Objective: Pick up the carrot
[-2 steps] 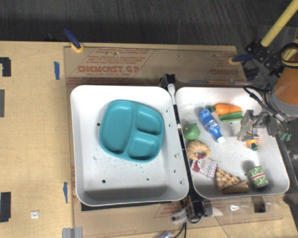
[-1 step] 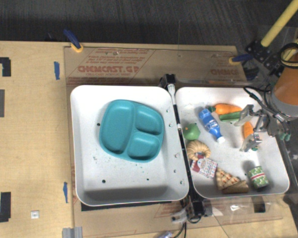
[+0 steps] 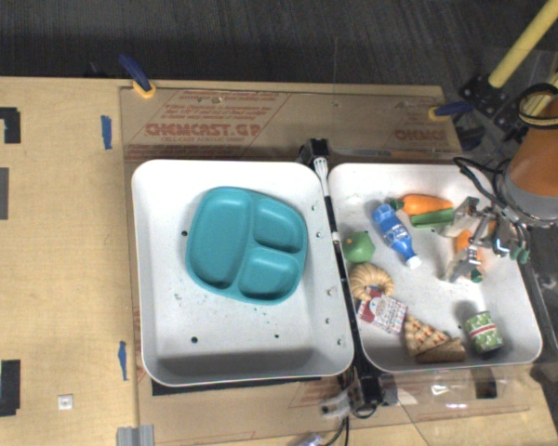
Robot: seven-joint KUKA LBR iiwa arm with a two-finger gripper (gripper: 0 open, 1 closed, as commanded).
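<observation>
The carrot (image 3: 425, 203), orange and lying flat, rests near the far wall of the right bin (image 3: 516, 291). A green vegetable (image 3: 433, 217) lies against its near side. My gripper (image 3: 471, 242) is low in the same bin, a short way right of and nearer than the carrot. A small orange piece (image 3: 461, 242) shows right at the gripper's metal parts. Whether that piece is gripped or lies beneath cannot be made out. The arm's orange band (image 3: 542, 161) hangs over the bin's right rim.
In the right bin are a blue bottle (image 3: 395, 233), a green fruit (image 3: 359, 246), a tan pastry (image 3: 367, 279), a red-and-white packet (image 3: 384, 313), a waffle piece (image 3: 429, 338) and a green can (image 3: 484, 332). The left bin (image 3: 158, 277) holds a teal divided plate (image 3: 246, 244).
</observation>
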